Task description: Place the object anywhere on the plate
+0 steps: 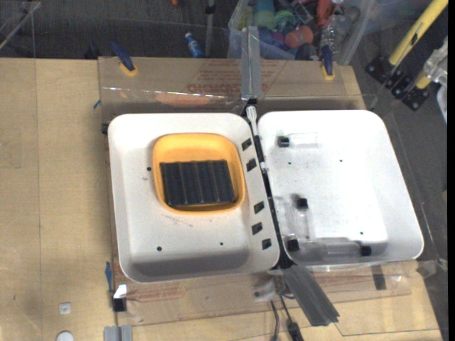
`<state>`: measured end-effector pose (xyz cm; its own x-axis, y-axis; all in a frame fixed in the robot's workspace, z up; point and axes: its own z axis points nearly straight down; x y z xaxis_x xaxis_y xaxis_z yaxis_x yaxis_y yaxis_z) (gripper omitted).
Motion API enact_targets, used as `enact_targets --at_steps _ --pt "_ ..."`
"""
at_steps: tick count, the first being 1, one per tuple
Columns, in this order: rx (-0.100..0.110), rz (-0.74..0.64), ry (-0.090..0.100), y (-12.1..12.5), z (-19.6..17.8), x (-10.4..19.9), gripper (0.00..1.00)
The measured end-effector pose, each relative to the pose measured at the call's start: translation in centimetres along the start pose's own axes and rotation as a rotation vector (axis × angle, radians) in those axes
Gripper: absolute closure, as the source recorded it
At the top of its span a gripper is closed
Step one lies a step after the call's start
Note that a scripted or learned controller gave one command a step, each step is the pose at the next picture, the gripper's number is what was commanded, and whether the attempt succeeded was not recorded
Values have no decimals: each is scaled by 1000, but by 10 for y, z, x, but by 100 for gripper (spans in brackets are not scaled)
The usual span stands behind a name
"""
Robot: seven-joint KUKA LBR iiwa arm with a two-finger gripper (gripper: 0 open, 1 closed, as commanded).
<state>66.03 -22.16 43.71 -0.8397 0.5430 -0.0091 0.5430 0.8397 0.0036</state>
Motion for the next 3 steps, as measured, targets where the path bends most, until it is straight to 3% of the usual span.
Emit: enact_targets --at_steps 1,2,3 --pt "-1 -376 3 -1 0 1 100" --pt "-1 -548 -1 3 0 -2 100" --pt "-2 -911 -2 2 0 -4 100"
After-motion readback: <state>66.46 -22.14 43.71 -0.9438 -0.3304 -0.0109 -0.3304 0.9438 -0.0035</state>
